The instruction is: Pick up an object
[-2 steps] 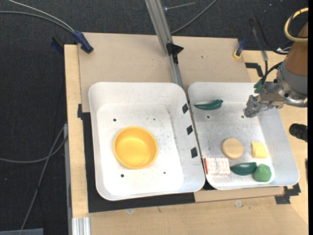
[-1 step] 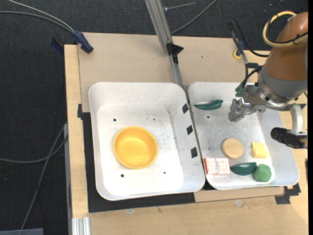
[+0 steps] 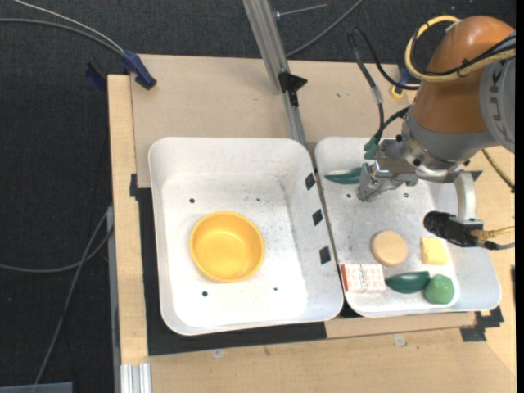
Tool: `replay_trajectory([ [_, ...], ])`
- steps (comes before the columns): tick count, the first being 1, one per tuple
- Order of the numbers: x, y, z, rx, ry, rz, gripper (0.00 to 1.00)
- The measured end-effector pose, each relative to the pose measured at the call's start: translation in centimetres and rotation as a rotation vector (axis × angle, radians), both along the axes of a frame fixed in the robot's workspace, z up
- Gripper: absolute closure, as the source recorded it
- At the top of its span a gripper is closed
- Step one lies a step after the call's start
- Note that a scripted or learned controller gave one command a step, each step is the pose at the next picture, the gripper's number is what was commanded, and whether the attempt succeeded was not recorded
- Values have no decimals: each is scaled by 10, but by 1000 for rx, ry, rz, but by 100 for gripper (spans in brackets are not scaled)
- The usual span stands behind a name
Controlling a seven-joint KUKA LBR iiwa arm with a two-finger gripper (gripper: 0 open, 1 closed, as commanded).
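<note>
My gripper (image 3: 370, 187) hangs low over the back left part of the right bin (image 3: 483, 289). A flat teal object (image 3: 342, 176) lies just to its left, touching or nearly touching the gripper; I cannot tell whether it is gripped. Toward the front of the same bin lie a tan round disc (image 3: 390, 247), a yellow block (image 3: 435, 250), a small red-and-white box (image 3: 362, 277), a dark green curved piece (image 3: 407, 282) and a light green lump (image 3: 440, 289). A yellow bowl (image 3: 227, 246) sits in the left bin (image 3: 176, 170).
A slanted metal pole (image 3: 274, 47) rises behind the bins, ending near their shared wall. The arm's grey and orange body (image 3: 458, 88) covers the right bin's back right corner. A black fitting (image 3: 446, 226) juts out beside the yellow block.
</note>
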State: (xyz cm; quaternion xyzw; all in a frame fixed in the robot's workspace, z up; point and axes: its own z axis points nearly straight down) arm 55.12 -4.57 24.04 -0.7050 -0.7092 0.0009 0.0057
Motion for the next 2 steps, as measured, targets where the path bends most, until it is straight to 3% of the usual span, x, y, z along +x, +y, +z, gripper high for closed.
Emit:
replay_trajectory([
  [1,-6,62,-9,1,5,2,100],
  [2,-5,121,2,-2,-7,2,100],
])
